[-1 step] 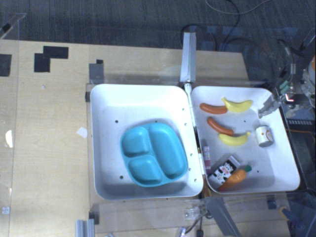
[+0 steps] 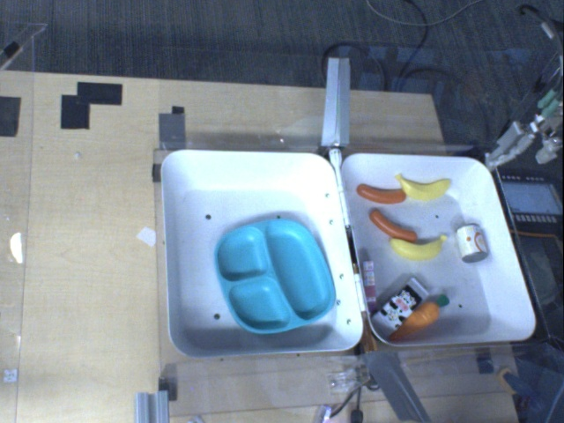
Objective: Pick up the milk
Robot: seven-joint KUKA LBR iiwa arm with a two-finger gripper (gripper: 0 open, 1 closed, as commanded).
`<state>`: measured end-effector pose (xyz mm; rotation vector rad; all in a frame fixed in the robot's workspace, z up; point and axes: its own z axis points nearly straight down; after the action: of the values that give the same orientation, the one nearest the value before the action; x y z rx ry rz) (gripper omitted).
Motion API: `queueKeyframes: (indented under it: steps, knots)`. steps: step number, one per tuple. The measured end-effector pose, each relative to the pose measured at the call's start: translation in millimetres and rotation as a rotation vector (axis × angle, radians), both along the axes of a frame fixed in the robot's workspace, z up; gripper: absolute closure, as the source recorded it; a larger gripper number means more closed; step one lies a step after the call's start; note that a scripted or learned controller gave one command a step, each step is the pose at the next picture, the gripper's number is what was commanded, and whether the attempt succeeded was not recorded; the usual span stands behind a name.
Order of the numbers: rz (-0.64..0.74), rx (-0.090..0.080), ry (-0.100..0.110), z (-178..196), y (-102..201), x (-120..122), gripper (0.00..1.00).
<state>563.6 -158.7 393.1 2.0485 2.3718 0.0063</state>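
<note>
One milk carton is lying slantwise beside the carrot, at the right bin's near-left corner. We are noting the hand diagonally opposite, outside the far-right rim; its grip we cannot tell.

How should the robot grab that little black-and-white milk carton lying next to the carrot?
Probably from straight above. The small black-and-white milk carton seems to lie flat and slantwise near the front left corner of the right white bin, with the orange carrot pressed along its lower side. Gripping its two free ends, rather than across its width, likely avoids the carrot.
</note>
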Motion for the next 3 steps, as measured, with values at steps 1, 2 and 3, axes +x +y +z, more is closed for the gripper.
queueKeyframes:
  steps: [1, 2, 3]
  knots:
    - [0.153, 0.000, 0.000, 31, 73, 37, 0.00]
    - [0.547, -0.001, 0.003, -122, 155, 43, 0.00]
    - [0.412, 0.001, 0.004, -178, 247, 12, 0.00]
